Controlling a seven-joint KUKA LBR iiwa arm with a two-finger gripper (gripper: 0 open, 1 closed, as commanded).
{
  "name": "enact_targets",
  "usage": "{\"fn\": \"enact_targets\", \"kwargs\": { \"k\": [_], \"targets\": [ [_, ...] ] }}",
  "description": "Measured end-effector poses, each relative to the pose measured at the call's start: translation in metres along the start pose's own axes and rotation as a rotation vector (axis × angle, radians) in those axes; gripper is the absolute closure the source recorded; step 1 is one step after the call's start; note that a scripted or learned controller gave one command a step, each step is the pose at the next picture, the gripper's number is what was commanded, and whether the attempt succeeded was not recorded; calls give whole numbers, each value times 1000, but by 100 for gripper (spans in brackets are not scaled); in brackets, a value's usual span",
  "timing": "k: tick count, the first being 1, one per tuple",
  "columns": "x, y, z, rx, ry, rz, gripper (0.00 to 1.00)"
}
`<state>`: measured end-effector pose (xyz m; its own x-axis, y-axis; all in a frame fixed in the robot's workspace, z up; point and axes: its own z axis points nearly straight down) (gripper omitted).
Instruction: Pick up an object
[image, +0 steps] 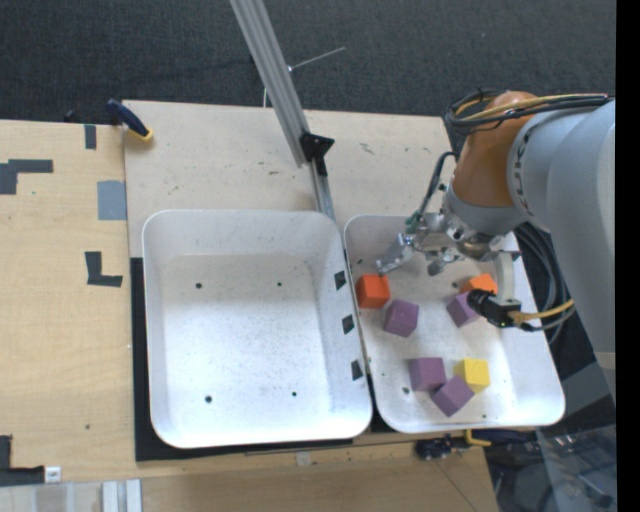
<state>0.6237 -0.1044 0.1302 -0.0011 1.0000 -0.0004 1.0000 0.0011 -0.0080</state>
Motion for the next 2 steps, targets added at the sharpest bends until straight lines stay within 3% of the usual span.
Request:
{"fn": "enact_targets", "kwargs": {
  "k": [1,2],
  "targets": [
    [1,-1,41,-3,-1,0,0],
    [2,0,29,-6,0,-2,100]
  ]
}}
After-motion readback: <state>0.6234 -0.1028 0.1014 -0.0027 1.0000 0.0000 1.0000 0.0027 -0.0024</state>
